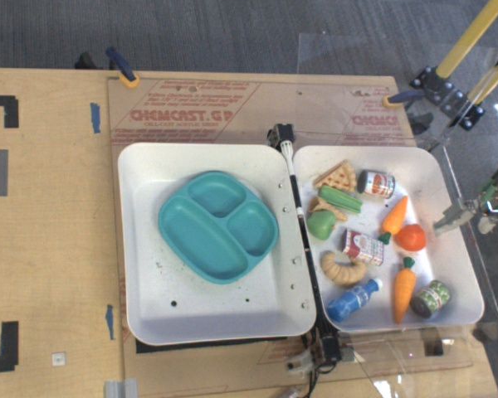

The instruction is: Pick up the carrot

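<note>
Two orange carrots with green tops lie in the right bin (pixel 448 172). One carrot (pixel 394 215) rests tilted beside a red tomato (pixel 411 237). The other carrot (pixel 404 293) stands nearly upright in the picture at the bin's front, next to a green-labelled can (pixel 432 298). At the right edge of the camera view a grey part of my gripper (pixel 458 216) pokes in over the bin's right rim, right of the tomato and apart from both carrots. Nothing is seen held in it.
The right bin also holds a waffle slice (pixel 336 175), green pepper (pixel 321 223), croissant (pixel 344 268), blue bottle (pixel 353 299) and two red-labelled cans (pixel 376 183). A teal divided plate (pixel 218 225) sits in the left bin (pixel 141 305). Yellow poles (pixel 473 27) stand at the back right.
</note>
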Controlling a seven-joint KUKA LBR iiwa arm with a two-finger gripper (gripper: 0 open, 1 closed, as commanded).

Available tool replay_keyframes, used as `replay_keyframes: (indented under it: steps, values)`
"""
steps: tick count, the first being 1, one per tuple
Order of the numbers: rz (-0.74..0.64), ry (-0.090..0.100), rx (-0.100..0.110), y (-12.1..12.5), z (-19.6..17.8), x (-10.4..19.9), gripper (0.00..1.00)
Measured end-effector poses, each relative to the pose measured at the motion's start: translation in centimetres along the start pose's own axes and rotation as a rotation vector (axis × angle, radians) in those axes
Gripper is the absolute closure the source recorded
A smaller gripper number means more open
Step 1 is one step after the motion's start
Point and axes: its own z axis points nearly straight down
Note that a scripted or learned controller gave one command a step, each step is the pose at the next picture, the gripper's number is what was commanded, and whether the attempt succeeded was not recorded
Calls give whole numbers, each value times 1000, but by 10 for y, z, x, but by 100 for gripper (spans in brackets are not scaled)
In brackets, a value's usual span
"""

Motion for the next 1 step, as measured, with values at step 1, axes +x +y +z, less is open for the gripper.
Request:
replay_keyframes:
  steps: [1]
  values:
    - [-214,4,-8,-7,161,-7,0]
